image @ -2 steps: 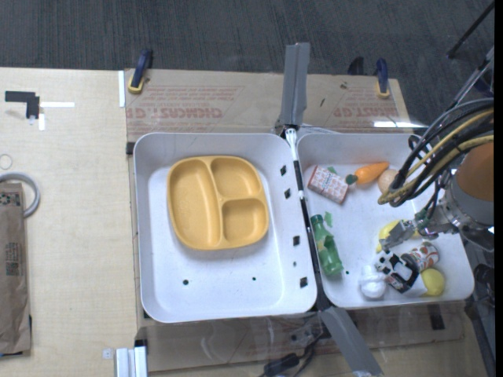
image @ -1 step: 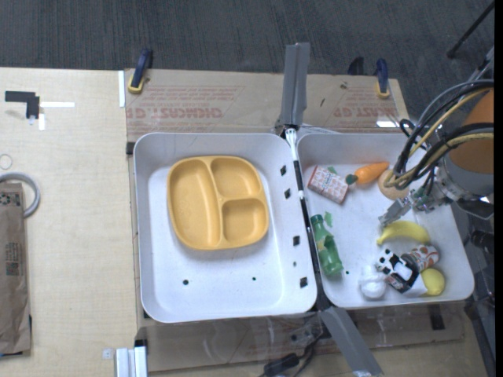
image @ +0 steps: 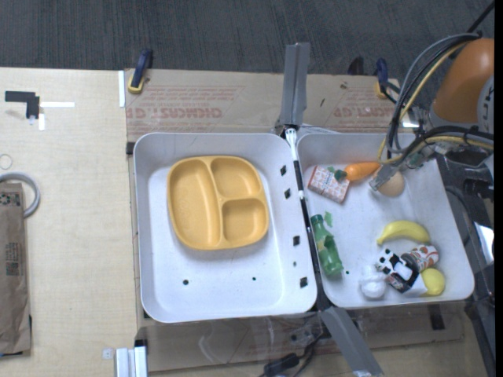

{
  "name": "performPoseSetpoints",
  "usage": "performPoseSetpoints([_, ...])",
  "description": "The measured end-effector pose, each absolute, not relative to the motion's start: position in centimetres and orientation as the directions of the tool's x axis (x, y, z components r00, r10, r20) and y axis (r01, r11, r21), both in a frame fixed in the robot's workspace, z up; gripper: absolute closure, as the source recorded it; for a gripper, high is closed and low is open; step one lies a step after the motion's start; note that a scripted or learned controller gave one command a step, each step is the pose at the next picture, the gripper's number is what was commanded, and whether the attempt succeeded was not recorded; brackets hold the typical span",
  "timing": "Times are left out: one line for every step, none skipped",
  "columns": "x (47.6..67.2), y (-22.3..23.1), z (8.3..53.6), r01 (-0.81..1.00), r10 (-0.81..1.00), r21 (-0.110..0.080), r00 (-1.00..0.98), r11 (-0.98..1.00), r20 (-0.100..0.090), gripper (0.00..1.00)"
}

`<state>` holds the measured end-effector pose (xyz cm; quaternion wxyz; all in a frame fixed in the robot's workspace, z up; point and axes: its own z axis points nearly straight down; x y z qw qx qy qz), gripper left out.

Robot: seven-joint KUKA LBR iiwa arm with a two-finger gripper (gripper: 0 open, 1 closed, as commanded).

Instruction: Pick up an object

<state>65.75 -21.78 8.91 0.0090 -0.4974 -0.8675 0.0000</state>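
Note:
My gripper (image: 386, 181) hangs low over the far part of the right bin (image: 456, 234), its tip right against a small beige egg-shaped object (image: 394, 185). An orange carrot (image: 361, 170) lies just to its left, beside a red and white box (image: 326, 183). Nearer the front lie a yellow banana (image: 403, 232), a lemon (image: 433, 281), a black, white and orange toy (image: 405, 267), a small white object (image: 372, 287) and a green bottle (image: 327, 246) along the bin's left wall.
The left bin (image: 157, 281) holds a yellow divided plate (image: 218, 203). A grey divider post (image: 295, 85) rises between the bins at the back. Cables (image: 416, 85) and the arm's orange band (image: 464, 81) crowd the upper right.

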Motion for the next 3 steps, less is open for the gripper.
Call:
performPoseSetpoints([66.5, -22.1, 10.6, 0.863, 0.863, 0.011, -0.505, 0.505, -0.010, 1.00])
performPoseSetpoints([66.0, -22.3, 17.6, 0.725, 0.725, 0.001, -0.689, 0.689, -0.004, 1.00])
performPoseSetpoints([66.0, -22.3, 17.6, 0.725, 0.725, 0.001, -0.689, 0.689, -0.003, 0.00])
